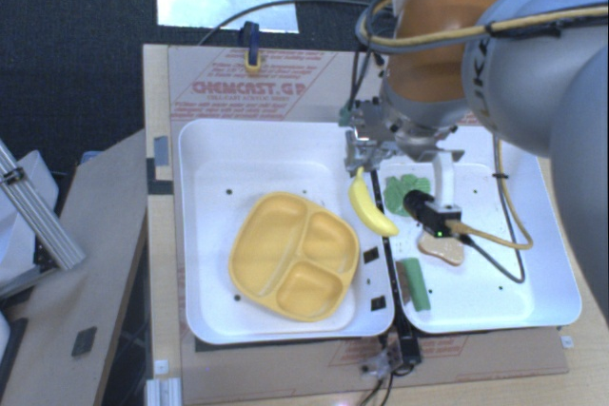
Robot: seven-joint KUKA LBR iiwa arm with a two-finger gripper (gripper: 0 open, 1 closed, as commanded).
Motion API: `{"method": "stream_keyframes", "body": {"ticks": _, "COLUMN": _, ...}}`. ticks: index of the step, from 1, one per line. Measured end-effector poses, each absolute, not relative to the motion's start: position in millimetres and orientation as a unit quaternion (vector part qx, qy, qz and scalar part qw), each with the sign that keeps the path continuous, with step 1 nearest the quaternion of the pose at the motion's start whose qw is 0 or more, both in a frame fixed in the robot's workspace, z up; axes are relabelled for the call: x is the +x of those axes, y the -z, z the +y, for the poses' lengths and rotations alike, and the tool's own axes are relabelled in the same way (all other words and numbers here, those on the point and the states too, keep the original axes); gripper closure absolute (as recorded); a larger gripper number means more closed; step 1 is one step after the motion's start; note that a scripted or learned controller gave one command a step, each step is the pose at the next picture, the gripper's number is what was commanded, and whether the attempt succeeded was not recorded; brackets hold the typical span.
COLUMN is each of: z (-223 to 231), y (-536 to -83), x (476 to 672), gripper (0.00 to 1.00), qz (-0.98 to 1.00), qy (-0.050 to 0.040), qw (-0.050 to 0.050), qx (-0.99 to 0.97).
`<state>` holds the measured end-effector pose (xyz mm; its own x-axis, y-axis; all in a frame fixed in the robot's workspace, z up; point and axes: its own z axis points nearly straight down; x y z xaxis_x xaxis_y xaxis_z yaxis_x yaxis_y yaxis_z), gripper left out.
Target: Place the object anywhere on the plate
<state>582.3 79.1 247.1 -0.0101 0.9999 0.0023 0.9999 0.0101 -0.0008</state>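
The grey KUKA arm with its orange band (447, 24) is seen reaching in from the right, above the seam between the two shallow white plastic bins. The left bin (205, 204) is occupied by the yellow three-compartment plastic plate (295, 254), which is laid flat at the bin's middle. The right bin (542, 280) is occupied by a leafy green toy (411, 188), a tan bread-shaped toy (442, 250) and a small green rectangular block (413, 284) near the front wall. The two-finger gripper (360, 168) is positioned at the inner edge of the left bin. The yellow toy banana (369, 208) is gripped at its upper end between the fingers and hangs downward, just beside the plate's right rim and above the bin divider; it is not on the plate.
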Motion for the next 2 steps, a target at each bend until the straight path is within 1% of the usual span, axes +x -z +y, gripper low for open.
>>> {"method": "stream_keyframes", "body": {"ticks": 1, "z": 128.5, "y": -225.4, "x": 563.5, "gripper": 1.0, "qz": -0.71, "qy": 0.0002, "qw": 0.001, "qx": -0.704}}
{"method": "stream_keyframes", "body": {"ticks": 2, "z": 125.3, "y": -226.3, "x": 564.6, "gripper": 0.0, "qz": -0.708, "qy": 0.0004, "qw": 0.0, "qx": -0.706}}
